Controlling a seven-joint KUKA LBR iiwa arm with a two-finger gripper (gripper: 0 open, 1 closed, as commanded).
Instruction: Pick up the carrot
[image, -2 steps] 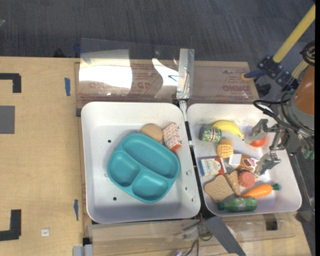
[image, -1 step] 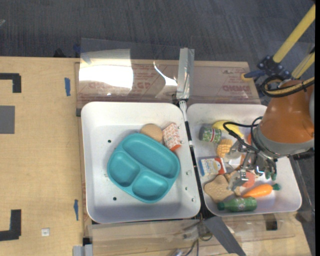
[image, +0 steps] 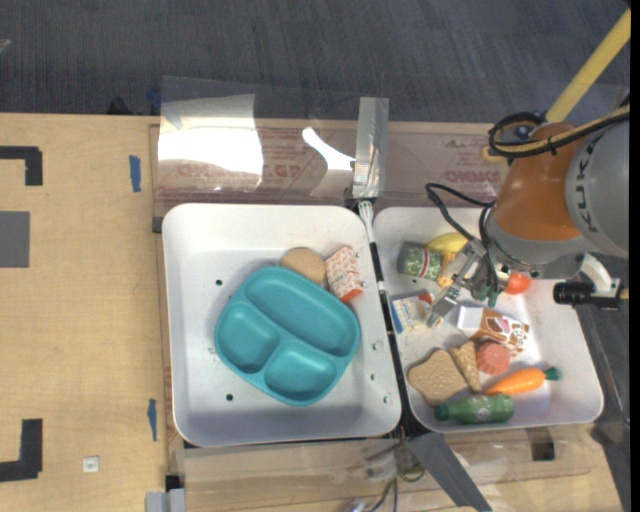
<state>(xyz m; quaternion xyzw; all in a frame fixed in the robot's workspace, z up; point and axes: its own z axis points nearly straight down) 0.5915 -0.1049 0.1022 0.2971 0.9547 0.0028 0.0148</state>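
Carrot (image: 516, 381) lies at lower right of the frame in the right bin (image: 580, 405), beside the green bottle (image: 480, 408). Gripper (image: 455, 293) hovers above-left of it over the bin's middle; jaws apart, nothing between them.

We list, left bin (image: 190, 400): teal divided plate (image: 288, 334) at centre; tan bread roll (image: 304, 264) and small red-and-white carton (image: 343, 272) at its one o'clock. Right bin (image: 585, 400): green can (image: 420, 261) and yellow item (image: 447, 243) at eleven o'clock; bread slice (image: 435, 375), crackers (image: 465, 365), green bottle (image: 475, 408) at seven o'clock.
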